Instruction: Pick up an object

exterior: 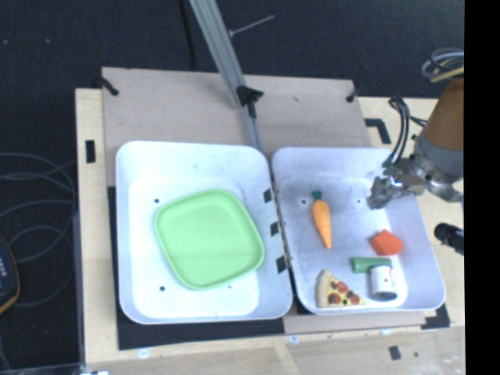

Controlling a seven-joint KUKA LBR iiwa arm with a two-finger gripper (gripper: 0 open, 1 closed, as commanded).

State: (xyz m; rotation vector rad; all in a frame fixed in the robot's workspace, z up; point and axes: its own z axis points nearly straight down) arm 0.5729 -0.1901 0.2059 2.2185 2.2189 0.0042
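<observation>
Two white bins sit side by side on the bench. The left bin [133, 209] holds a green plate [209, 238], lying flat near its middle. The right bin [344, 162] holds four items: a carrot [322, 220] lying lengthwise at centre-left with its green top toward the far wall; an orange block [387, 243] to the right of the carrot, apart from it; a green-and-white can [376, 276] lying on its side just in front of the block; and a pizza slice [337, 291] at the near wall, just left of the can. The gripper [380, 191] hovers over the right bin's far-right area, above and behind the block, near no item. Nothing shows between its fingers; whether they are apart or together cannot be told.
</observation>
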